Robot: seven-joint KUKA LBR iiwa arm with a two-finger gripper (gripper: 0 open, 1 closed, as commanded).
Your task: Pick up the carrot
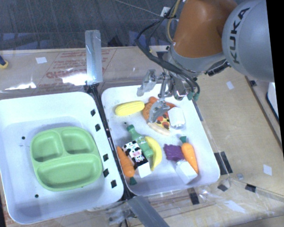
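Right now your carrot (pixel 188 153) lies in the right bin (pixel 206 144), toward its near right side, green top pointing away and orange tip toward you. A purple toy (pixel 173 152) sits touching its left flank and a white block (pixel 187 171) rests just at its lower end, so you have little free room on those sides. A second long orange piece (pixel 125 162) lies by the bin's left wall; don't mistake it for your target unless you mean to.

Your pincer (pixel 162 104) hangs over the far part of the bin, above a pizza slice toy (pixel 159 121), and I judge it released and empty, with nothing between its fingers. Bring it toward the near right side, turn the fingers across the carrot's short width, and descend at mid-body, clear of the purple toy. The yellow corn (pixel 129 108) and green plate (pixel 65 157) are well apart and no concern.
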